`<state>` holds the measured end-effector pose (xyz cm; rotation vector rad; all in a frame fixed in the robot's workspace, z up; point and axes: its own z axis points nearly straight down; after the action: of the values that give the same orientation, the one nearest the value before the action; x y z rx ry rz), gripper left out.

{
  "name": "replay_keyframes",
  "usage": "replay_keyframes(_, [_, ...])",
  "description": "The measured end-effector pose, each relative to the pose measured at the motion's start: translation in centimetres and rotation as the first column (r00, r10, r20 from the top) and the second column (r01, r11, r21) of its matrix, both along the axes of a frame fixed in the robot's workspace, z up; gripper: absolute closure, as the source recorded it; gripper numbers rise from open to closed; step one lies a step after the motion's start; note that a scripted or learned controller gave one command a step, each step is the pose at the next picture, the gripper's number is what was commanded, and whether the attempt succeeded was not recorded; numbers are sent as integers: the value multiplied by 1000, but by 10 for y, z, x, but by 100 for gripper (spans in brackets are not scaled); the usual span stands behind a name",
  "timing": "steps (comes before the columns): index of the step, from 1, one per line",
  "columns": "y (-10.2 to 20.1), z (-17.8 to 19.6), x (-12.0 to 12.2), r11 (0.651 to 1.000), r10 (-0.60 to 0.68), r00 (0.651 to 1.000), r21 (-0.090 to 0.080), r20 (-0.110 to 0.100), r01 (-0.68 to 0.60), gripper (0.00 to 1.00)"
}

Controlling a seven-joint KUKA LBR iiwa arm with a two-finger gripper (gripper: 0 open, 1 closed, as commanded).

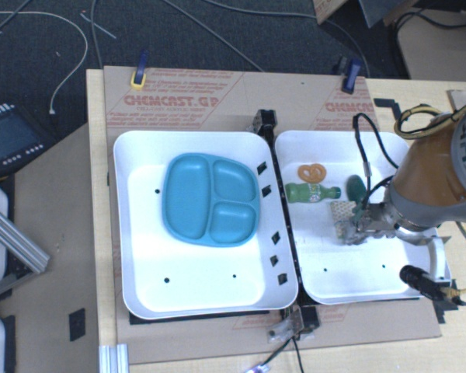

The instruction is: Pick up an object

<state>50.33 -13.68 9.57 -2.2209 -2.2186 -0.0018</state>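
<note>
A blue divided plate [210, 199] lies in the left bin [140, 270]. In the right bin [349, 282] lie a brown pretzel [311, 174], a green bottle [313, 193] on its side, a dark green rounded object [356, 186] and a small speckled grey piece [341, 210]. My gripper [356, 230] is low in the right bin, just right of the speckled piece and below the dark green object. The wrist hides its fingers.
The arm's grey and orange wrist [435, 177] covers the right bin's right side. Black cables [363, 150] loop over that bin's back. Black clamps [265, 121] join the bins along the middle. A cardboard sheet [194, 92] lies under both bins.
</note>
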Motion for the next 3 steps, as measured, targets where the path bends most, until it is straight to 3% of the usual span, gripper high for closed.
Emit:
replay_keyframes(2, [6,112,-3,1000,3,1000,-4,8,-2,100])
replay_keyframes(3, [55,113,-12,1000,7,1000,2,-1,-7,100])
